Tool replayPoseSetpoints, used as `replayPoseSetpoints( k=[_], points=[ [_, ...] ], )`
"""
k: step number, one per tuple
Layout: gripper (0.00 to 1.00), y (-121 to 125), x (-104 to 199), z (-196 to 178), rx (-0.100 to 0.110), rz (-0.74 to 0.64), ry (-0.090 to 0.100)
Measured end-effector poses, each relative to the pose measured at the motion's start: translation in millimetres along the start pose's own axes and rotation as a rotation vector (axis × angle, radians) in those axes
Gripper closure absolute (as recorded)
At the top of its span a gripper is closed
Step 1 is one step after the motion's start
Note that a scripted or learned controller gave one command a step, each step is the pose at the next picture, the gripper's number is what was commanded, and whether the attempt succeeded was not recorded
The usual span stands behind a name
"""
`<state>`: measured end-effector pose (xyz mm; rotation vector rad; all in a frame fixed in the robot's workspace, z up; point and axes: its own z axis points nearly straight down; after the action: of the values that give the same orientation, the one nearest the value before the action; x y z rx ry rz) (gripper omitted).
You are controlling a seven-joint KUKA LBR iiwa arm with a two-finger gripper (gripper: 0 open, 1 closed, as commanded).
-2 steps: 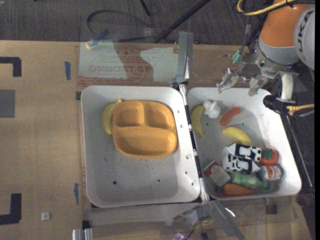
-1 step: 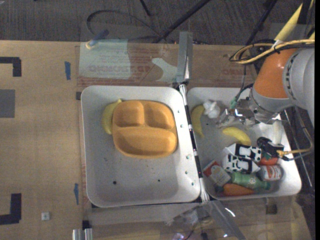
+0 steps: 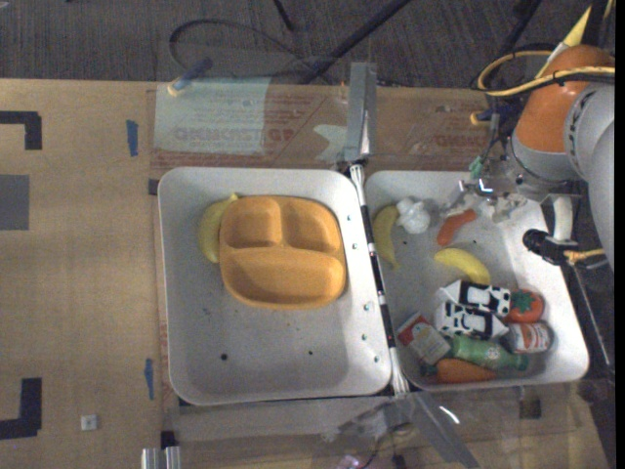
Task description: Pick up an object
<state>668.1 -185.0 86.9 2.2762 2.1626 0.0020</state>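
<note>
Pincer (image 3: 485, 195) over right bin's (image 3: 571, 355) far edge, orange carrot (image 3: 455, 227) just beside

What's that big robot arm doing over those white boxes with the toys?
The grey robot arm with the orange band reaches in over the right white bin, its pincer near the bin's far edge, close to a small orange-red carrot-shaped toy. That bin also holds yellow bananas, a green bottle and other toy food. The left white bin holds an orange divided plastic tray.
</note>
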Motion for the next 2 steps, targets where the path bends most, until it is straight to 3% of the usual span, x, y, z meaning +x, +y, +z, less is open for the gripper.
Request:
replayPoseSetpoints(
  k=[1, 2],
  points=[
    [0.0, -51, -19, 1, 0.001, -0.209, 0.006],
    [0.0, -69, 72, 0, 0.0, -0.102, 0.002]
  ],
)
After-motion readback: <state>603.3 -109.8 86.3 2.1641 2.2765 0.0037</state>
